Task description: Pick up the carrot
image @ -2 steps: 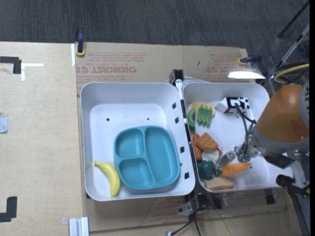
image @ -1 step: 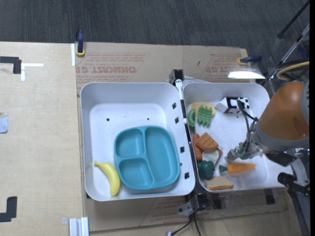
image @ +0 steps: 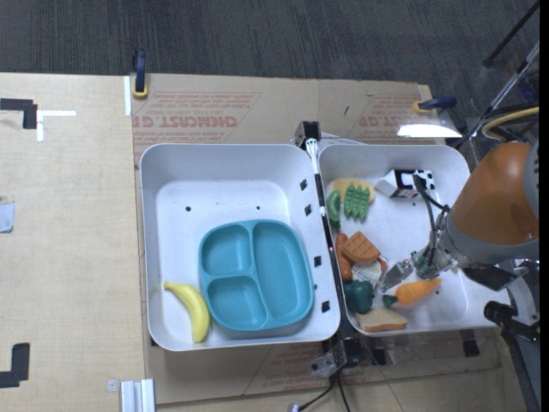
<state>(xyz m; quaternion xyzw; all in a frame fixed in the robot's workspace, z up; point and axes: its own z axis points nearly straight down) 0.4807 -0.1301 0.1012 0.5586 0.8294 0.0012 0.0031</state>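
The orange carrot (image: 417,292) lies on the floor of the right bin (image: 446,157), near its front wall, pointing right. My gripper (image: 410,273) hangs just above and behind the carrot, reaching in from the right under the arm's orange band (image: 502,200). It is open: one silver finger (image: 396,274) sticks out toward the left, apart from the other. Nothing is between the fingers.
Around the carrot lie a slice of bread (image: 383,320), a dark green pepper (image: 358,295), brown toy food (image: 357,249) and green vegetables (image: 355,199). The left bin (image: 171,166) holds a teal divided plate (image: 256,275) and a banana (image: 194,307).
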